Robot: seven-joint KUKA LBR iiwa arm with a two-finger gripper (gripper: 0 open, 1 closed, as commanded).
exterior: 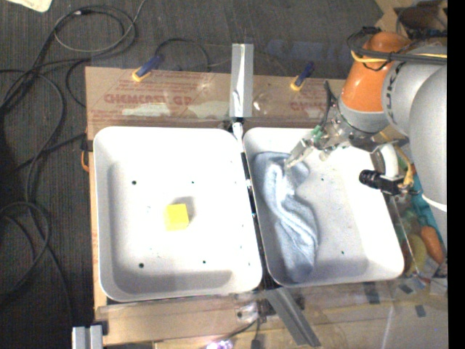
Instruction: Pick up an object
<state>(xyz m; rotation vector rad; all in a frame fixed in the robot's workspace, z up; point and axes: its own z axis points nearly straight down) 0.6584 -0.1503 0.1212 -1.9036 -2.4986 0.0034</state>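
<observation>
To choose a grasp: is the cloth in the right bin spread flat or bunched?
Bunched. The cloth lies in long folds along the right bin's left side.

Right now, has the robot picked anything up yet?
Not yet. The gripper hangs above the top edge of the blue-grey cloth in the right bin, with nothing seen between its fingers. The yellow block lies alone in the left bin. Grabbing and lifting something are left to do.
</observation>
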